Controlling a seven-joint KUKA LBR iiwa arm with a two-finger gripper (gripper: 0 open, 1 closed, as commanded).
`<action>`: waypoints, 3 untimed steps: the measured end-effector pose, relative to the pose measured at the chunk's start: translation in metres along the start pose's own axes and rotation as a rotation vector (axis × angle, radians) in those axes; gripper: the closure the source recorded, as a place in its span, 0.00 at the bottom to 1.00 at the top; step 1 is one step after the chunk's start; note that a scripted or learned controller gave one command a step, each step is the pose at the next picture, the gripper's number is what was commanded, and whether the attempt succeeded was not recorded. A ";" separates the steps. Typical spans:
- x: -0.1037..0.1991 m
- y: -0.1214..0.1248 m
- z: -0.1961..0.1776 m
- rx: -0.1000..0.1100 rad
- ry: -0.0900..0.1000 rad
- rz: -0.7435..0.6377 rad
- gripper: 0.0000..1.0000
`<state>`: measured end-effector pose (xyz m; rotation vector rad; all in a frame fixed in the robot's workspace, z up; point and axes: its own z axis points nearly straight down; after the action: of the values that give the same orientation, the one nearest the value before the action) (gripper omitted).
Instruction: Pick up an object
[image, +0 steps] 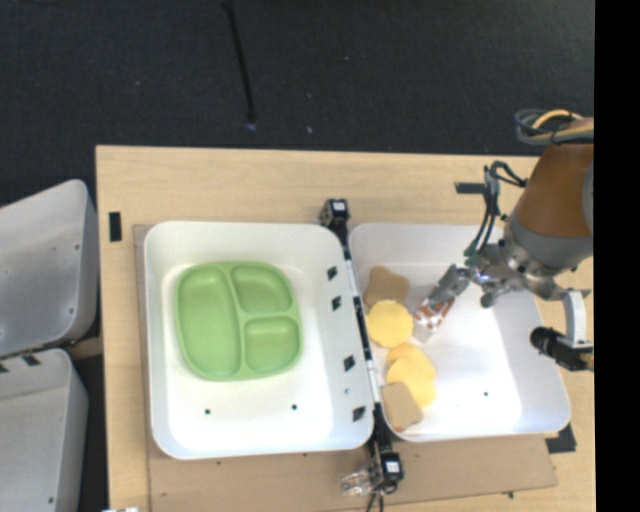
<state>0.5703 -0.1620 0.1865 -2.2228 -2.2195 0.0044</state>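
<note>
Claw (433, 312): can't tell its grip state tbh
Yellow disc (389, 324): just left of claw, probably light and squishy; grab across edges

- Gripper (432, 312): inside the right bin (520, 400), toward its left half.
- Round pieces (390, 324) and (412, 372): just left of and below the gripper, along the bin's left wall.
- Flat pieces (388, 286) and (402, 405): at either end of that row.
- Left bin (160, 400): far left of the gripper, holding a divided tray (240, 320).
</note>
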 end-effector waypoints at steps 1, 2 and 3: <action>0.002 0.010 0.055 -0.003 0.000 0.003 0.00; 0.001 0.012 0.040 -0.011 -0.001 0.008 1.00; -0.008 0.011 -0.007 -0.008 -0.001 0.005 1.00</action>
<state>0.5810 -0.1698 0.1932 -2.2323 -2.2189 -0.0036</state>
